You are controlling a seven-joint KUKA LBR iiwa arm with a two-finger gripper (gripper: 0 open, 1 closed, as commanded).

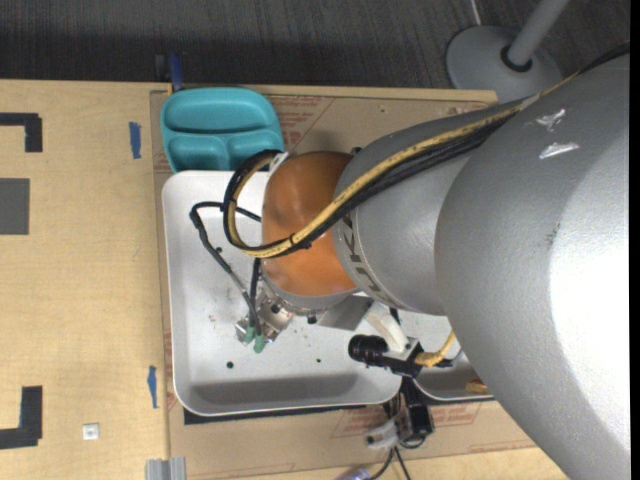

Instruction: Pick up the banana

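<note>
Since the arm (480,228) covers most of the bin (190,298), the banana's place cannot be told. The gripper (255,333) sits low near the bin's middle; its state is unclear. Best to confirm a hold before lifting.

The tan bench (80,298) bears a white bin (200,368) and, touching its far edge, a teal tray (220,126).

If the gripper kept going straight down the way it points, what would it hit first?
Probably the bare floor of the left bin: the gripper points down at it, with nothing visible beneath. Depth is unclear.
</note>
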